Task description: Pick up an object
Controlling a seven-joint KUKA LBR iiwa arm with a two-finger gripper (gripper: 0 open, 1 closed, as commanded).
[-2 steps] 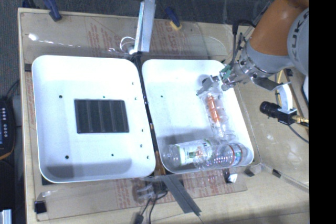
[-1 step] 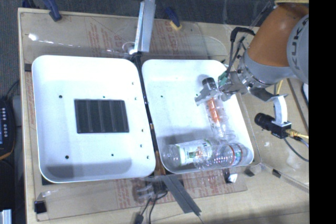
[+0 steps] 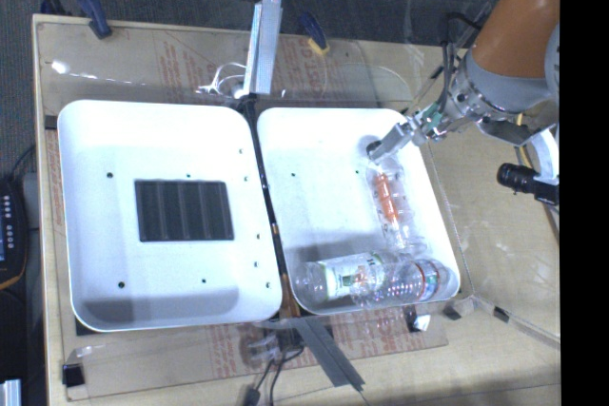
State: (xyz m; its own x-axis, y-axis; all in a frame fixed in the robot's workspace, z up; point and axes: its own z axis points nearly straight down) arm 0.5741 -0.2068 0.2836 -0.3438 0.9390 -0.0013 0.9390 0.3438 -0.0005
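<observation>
I am lowering the two-finger gripper toward the clear orange-filled plastic bottle; I cannot tell its state; next, I reckon, comes closing on the bottle.

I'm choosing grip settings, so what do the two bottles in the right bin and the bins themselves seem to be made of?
Both bottles look like thin clear plastic, glossy: the bin floor shows through the one with orange contents and the labelled one lying along the near wall. The right bin and the left bin look like smooth white moulded plastic with rounded corners, though painted metal can't be excluded.
</observation>
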